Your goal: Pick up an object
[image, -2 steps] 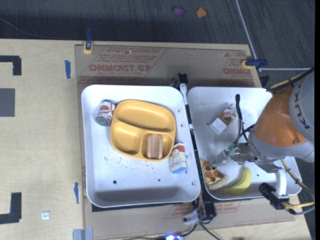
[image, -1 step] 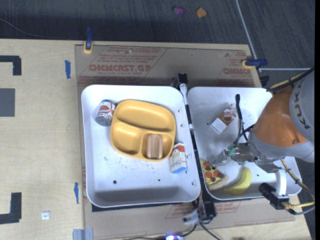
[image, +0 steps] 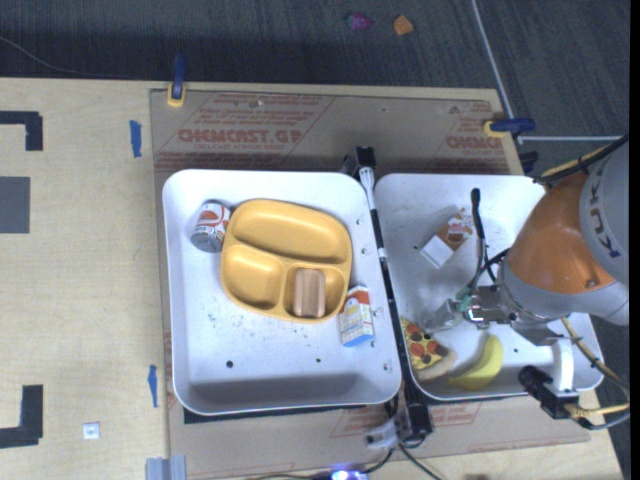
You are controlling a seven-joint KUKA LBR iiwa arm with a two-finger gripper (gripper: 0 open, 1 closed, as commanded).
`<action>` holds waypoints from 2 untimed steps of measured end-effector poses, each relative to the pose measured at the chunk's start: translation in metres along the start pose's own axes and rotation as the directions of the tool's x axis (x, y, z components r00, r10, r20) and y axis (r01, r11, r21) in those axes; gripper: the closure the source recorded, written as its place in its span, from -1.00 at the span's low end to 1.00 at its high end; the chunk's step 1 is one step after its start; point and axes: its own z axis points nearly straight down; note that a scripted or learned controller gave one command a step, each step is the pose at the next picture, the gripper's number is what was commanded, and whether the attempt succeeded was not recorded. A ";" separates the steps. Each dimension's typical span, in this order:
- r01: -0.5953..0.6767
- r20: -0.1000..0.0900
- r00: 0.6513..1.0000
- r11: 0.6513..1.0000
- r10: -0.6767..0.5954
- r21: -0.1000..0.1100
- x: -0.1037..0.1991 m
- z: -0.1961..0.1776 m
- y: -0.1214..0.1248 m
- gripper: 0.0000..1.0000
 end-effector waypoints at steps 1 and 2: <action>-0.002 0.002 1.000 1.000 0.002 0.000 0.001 0.000 0.000 -1.00; 0.001 0.000 1.000 1.000 -0.001 0.000 0.000 0.000 0.000 -1.00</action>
